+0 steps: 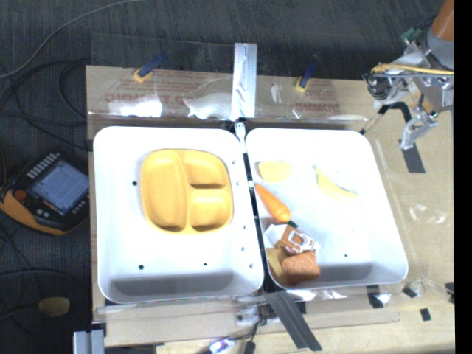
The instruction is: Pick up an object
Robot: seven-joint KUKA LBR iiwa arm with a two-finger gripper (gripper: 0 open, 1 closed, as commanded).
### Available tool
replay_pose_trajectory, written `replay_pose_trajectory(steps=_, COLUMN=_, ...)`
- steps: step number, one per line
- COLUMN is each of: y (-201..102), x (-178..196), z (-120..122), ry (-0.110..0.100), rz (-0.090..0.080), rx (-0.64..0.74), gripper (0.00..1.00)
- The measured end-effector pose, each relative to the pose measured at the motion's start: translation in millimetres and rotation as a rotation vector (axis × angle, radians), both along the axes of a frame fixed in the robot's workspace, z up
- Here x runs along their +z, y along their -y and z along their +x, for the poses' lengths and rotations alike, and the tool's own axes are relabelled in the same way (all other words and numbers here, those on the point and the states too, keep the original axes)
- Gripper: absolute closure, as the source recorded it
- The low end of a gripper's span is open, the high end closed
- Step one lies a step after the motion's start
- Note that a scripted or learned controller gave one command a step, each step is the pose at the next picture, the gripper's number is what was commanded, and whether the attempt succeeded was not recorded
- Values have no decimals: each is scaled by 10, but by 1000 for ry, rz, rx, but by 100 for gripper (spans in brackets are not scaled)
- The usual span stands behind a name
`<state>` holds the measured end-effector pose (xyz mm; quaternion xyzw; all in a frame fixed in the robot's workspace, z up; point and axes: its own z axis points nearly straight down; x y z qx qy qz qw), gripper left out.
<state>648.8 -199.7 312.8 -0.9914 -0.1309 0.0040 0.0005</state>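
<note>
The light is bright and even, and it seems to come from above. The two white bins (324, 264) are almost overexposed, so their floors look flat. Soft grey shadows lie along the near inside walls of both bins. The plastic sheet (199, 98) behind them gives some glare. The dark carpet (44, 43) shows grain. Small details are a little soft.

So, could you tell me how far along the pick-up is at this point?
Nothing looks done yet. The hand is up at the top right, outside the right bin, with nothing seen between its fingers. The carrot, the yellow pieces and the brown items near the bin's front edge lie in that bin. The whole job remains: reach in, grasp one, and lift it.
</note>
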Motion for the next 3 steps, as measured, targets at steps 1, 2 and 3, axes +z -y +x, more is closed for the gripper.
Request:
replay_pose_trajectory(steps=1, y=7, x=-1837, z=38, ry=-3, rz=1, rx=-29, gripper=0)
replay_pose_trajectory(steps=2, y=112, x=-2238, z=-117, ry=12, rz=17, rx=71, gripper=0)
replay_pose_trajectory(steps=3, y=-19, x=-2251, z=-186, ry=13, rz=-1, rx=-57, gripper=0)
